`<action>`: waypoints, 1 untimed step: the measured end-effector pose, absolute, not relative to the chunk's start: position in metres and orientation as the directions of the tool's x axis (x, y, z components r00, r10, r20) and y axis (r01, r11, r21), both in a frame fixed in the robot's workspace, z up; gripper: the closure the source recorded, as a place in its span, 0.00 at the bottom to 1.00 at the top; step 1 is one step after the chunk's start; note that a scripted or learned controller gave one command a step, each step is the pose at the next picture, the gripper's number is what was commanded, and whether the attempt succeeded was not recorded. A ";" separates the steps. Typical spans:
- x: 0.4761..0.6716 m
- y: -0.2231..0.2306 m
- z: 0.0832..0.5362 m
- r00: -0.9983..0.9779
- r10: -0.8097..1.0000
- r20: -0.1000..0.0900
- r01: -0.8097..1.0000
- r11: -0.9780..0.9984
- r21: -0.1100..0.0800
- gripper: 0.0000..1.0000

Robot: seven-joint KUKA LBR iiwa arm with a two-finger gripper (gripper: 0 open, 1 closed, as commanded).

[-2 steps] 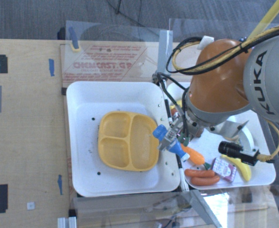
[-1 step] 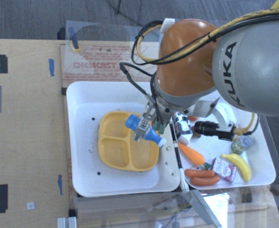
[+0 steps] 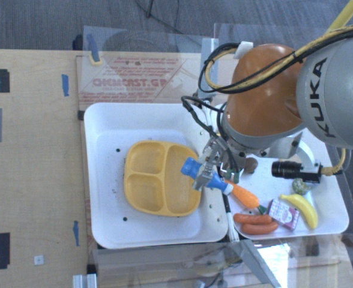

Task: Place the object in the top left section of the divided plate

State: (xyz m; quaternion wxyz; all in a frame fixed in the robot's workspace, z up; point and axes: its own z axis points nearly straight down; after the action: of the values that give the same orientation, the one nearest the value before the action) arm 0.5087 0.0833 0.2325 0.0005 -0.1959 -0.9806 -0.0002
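A yellow divided plate (image 3: 158, 182) lies in the left bin (image 3: 104, 161), with two small sections on its left and one long section on its right. My gripper (image 3: 208, 174) hangs over the plate's right rim, under the arm's orange wrist band. Its fingers are shut on a blue object (image 3: 191, 168). The object's left end juts out over the long right section, and its other end slants down to the right towards the divider between the bins.
The right bin (image 3: 338, 221) holds an orange carrot (image 3: 244, 195), red sausages (image 3: 256, 222), a pink box (image 3: 283, 213), a banana (image 3: 305, 209) and a small green item (image 3: 301, 186). The arm's bulk covers that bin's upper part.
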 end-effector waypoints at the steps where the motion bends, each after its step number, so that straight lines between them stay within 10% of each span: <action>1: 0.514 0.132 0.260 -0.968 0.253 -0.003 0.253 0.968 0.003 1.00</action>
State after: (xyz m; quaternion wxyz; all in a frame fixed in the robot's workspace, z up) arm 0.5142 0.1322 0.2596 -0.0016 -0.1273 -0.9919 -0.0011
